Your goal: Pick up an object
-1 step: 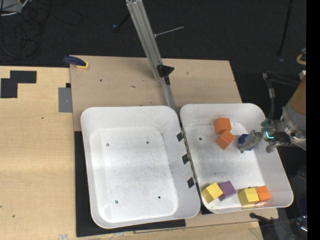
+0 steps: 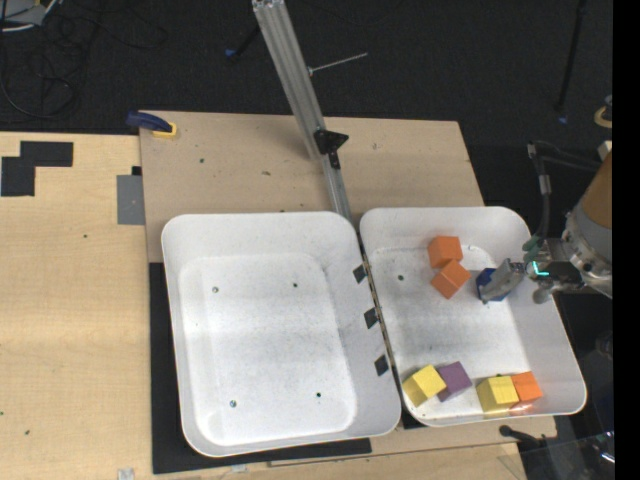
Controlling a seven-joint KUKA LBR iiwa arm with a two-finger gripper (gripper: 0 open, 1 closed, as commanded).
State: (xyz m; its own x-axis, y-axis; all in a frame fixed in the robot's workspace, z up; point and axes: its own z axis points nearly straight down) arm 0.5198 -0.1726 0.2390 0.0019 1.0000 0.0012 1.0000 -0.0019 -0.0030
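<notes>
In the right bin (image 2: pixel 500 343) two orange cubes touch each other near the back, one (image 2: pixel 445 250) behind the other (image 2: pixel 450 279). Along the front edge lie a yellow cube (image 2: pixel 425 382), a purple cube (image 2: pixel 455 377), a second yellow cube (image 2: pixel 497 393) and a third orange cube (image 2: pixel 527 386). My gripper (image 2: pixel 497 283) reaches in low over the bin's right rim, just right of the two orange cubes. A small blue shape shows at its tip; whether that is a separate object or part of the gripper is unclear.
The left bin (image 2: pixel 265 333) lies beside the right one, with a divider and black clips between them. A slanted metal rail (image 2: pixel 300 93) rises behind the bins. Wooden bench surrounds both bins.
</notes>
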